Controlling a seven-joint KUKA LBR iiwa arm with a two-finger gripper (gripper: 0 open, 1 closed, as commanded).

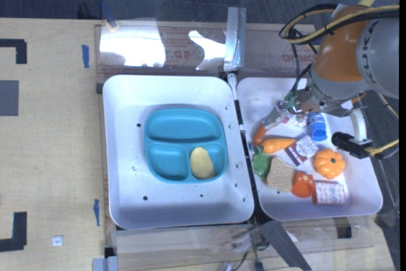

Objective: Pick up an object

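No text can be read; the small printed packet's (330, 192) markings are too blurred.

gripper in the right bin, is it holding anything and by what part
Cannot be told. The gripper sits low over the right bin, just above the carrot, but nothing visibly sits between its fingers.

a single fixed camera looks down at a slant from above the bench (44, 136), far enough to take in both white bins (120, 155) side by side.
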